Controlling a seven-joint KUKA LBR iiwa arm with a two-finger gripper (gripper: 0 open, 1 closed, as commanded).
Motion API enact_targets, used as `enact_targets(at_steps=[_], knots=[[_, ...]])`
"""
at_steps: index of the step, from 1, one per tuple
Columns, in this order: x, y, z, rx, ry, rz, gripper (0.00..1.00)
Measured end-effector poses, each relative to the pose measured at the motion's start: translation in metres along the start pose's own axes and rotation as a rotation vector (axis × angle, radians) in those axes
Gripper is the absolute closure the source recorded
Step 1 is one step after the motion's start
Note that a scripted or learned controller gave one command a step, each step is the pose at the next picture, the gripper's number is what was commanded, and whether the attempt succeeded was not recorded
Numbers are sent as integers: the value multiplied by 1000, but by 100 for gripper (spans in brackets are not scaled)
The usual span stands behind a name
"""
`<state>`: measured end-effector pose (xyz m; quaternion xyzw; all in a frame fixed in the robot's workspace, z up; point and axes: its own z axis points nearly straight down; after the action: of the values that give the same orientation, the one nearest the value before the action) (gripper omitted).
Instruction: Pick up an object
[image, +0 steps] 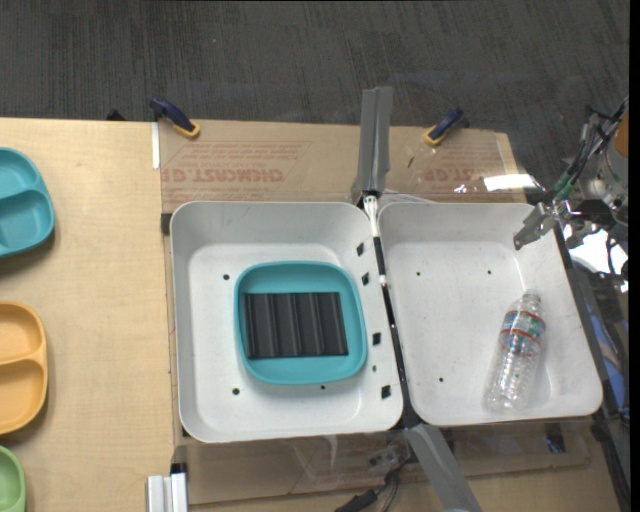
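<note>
Clear plastic water bottle (517, 352) lies at 4 o'clock in right bin (440, 400). Empty-looking: likely light, slick, crushable, rolls. Grasp across mid-body near label. Gripper (540, 222) at bin's 1 o'clock edge; finger state: cannot tell.

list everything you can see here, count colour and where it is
white bins: 2, white, side by side on the bench
tray: 1, teal with a dark ribbed insert, middle of the left bin
plastic bottle: 1, clear with a label band, lying in the right bin near its lower right corner
divided plates: 3, teal, orange and green, down the left edge of the bench, all cut off by the frame
clamps: 2, blue with orange tips, at the back edge of the cardboard
cardboard sheet: 1, brown, under the bins
gripper: 1, grey metal, over the right bin's upper right corner
</note>
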<state>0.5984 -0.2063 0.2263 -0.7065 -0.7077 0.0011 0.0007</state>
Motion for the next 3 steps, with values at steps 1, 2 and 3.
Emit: enact_targets(at_steps=[1, 2, 3], knots=[[-8, -56, 126, 0, 9, 10, 0], [27, -98, 130, -19, -2, 52, 0], [26, -97, 121, -22, -4, 55, 100]])
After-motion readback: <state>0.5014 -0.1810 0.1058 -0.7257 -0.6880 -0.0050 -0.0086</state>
